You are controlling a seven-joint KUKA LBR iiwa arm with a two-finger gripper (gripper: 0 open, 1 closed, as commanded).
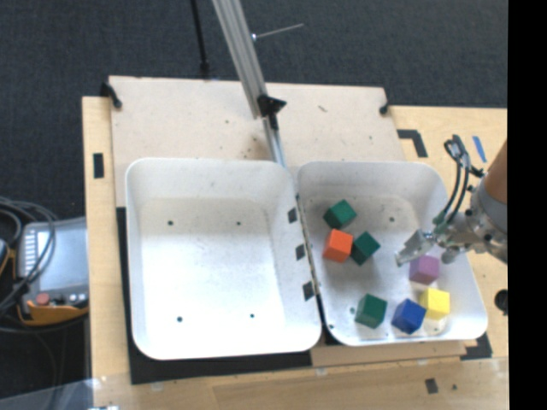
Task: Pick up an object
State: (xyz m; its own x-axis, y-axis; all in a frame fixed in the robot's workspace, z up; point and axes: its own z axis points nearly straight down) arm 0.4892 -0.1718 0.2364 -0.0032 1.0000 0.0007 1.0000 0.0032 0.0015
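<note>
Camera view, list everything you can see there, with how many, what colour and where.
Bins: two, white, side by side on the bench.
Green cubes: three, right bin; one near the top, one beside the orange cube, one at the bottom.
Orange cube: one, right bin, left of centre.
Purple cube: one, right bin, right side, just below the gripper.
Blue cube: one, right bin, bottom.
Yellow cube: one, right bin, next to the blue cube.
Pole: one, silver, behind the bins.
Pendant: one, grey, far left.
Gripper: one, grey, over the right bin.
</note>
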